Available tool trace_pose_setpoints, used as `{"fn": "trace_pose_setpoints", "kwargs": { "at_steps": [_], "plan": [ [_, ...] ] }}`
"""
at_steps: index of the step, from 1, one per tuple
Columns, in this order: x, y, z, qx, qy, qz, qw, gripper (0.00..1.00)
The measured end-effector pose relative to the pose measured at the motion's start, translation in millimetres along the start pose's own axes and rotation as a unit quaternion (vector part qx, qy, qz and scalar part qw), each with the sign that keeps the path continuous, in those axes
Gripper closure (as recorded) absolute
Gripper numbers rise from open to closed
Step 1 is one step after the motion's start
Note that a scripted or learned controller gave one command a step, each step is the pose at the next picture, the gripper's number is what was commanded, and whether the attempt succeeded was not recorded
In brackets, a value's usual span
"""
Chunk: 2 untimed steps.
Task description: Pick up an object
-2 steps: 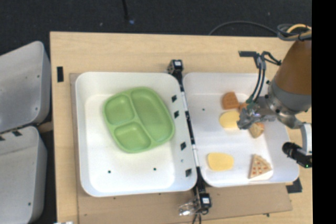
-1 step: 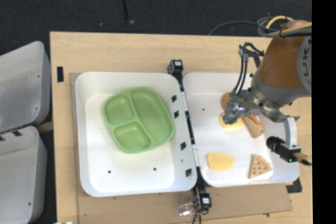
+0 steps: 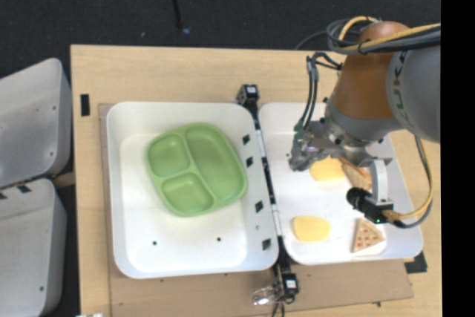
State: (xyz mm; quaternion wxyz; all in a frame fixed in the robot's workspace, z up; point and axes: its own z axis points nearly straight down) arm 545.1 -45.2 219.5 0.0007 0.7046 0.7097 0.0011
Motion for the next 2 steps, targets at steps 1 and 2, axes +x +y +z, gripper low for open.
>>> {"fn": "trace_pose_setpoints", "kwargs": {
  "at_steps": [1,2],
  "plan": [
    [54,8,4,0.000,0.000,0.000,1.0000,1.00],
    [102,9,5,0.000,0.000,0.000,1.0000,1.00]
  ]
}}
